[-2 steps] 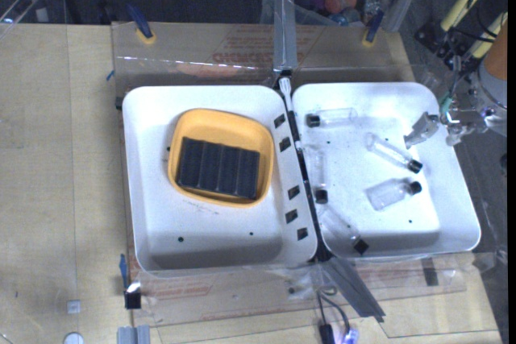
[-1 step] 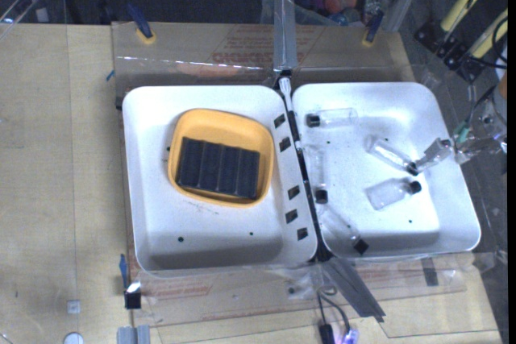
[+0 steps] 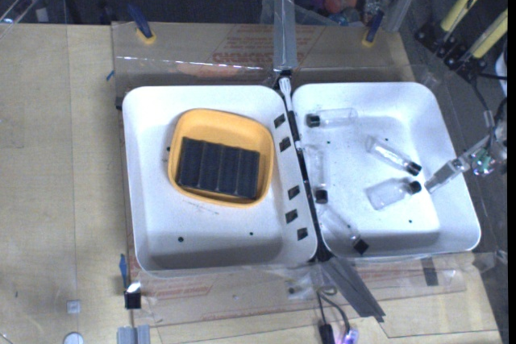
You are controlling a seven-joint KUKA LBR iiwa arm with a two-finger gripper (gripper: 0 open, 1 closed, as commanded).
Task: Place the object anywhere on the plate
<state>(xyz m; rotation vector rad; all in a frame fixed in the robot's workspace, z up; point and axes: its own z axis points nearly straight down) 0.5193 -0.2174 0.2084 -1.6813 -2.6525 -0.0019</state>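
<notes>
Plate [image 3: 220, 158] sits in the left bin [image 3: 145, 173] with a dark ridged block [image 3: 222, 168] already on it. The clear vials [image 3: 393, 156] lie in the right bin [image 3: 427, 117]. Gripper's [image 3: 482, 163] grip: can't tell. Risk: see-through, round vials can roll or slip out of a pinch.

I see a yellow rounded plate [image 3: 219, 157] carrying a dark ribbed rectangular block [image 3: 221, 167] in the left white bin [image 3: 145, 173] | clear plastic vials with black caps [image 3: 393, 155] scattered in the right white bin [image 3: 451, 213] | gripper [image 3: 482, 161] at right rim
</notes>
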